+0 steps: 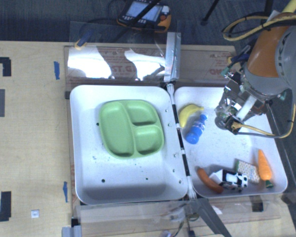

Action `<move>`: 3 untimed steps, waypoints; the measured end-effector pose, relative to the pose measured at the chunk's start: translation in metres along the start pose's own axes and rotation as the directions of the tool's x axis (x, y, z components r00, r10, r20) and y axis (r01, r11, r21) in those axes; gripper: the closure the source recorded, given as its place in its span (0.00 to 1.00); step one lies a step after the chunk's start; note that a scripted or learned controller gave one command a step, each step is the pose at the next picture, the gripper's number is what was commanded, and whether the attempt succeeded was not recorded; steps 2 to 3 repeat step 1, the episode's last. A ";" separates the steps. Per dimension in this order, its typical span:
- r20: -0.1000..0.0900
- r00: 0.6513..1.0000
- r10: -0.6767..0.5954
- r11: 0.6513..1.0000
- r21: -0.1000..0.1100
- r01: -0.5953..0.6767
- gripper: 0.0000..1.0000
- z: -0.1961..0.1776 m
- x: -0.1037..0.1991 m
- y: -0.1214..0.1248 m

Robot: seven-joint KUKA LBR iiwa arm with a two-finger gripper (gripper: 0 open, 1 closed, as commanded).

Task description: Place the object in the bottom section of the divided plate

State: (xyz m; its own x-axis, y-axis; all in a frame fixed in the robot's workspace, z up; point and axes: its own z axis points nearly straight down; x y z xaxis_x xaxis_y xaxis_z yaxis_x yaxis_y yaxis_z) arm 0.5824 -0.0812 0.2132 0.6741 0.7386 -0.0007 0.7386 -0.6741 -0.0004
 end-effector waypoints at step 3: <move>0.000 0.997 -0.082 0.997 -0.001 0.082 1.00 -0.028 0.046 -0.029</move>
